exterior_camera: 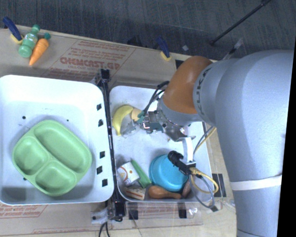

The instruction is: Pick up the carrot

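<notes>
From the camera above, the carrot (39, 51) lies on the brown surface (91, 58) at the far left corner, outside both bins, just beside a small green bottle (28, 42) and touching it or nearly so. It looks like it was left out of the way, so the arm has a long trip to reach it. The arm (242, 114) comes in from the right and bends down over the right bin (139, 96), so its tool (146, 121) hangs low at the far left part of that bin, right next to a yellow banana (121, 117). The tool is partly hidden under the wrist, so I cannot tell how wide it is or if it has hold of anything. Nearer in the same bin sit a blue bowl (166, 173), a small white and orange box (128, 173), a green stick (139, 174) and a brown thing (162, 193), all crowded close together. The left bin (16, 84) holds a green plate (52, 156) with three parts, lying flat. The tool is well apart from the carrot, so I think the job has hardly begun. To get there, the arm would have to lift up and cross over the left bin to that far corner.
</notes>
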Controlling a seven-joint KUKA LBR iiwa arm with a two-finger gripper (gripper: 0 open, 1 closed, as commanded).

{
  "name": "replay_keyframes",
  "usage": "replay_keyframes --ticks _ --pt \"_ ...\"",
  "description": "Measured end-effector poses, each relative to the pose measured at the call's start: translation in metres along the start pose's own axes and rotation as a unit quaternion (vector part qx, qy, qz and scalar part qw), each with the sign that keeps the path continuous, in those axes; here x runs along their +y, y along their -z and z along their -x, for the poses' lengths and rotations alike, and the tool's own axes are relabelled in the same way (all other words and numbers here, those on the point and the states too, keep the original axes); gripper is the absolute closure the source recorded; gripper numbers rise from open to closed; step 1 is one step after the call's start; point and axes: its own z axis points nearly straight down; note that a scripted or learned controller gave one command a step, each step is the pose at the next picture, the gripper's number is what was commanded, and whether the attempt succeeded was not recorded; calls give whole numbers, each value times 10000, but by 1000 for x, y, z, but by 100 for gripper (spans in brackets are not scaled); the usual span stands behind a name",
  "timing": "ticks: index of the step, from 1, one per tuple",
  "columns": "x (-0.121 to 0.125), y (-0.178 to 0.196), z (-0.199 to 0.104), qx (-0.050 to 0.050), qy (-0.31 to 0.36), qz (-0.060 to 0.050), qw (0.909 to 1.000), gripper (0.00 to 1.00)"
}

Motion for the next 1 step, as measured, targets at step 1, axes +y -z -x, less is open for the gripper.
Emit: replay_keyframes --ticks 1 --pt "58 4 69 -23 965 31 9953 0"
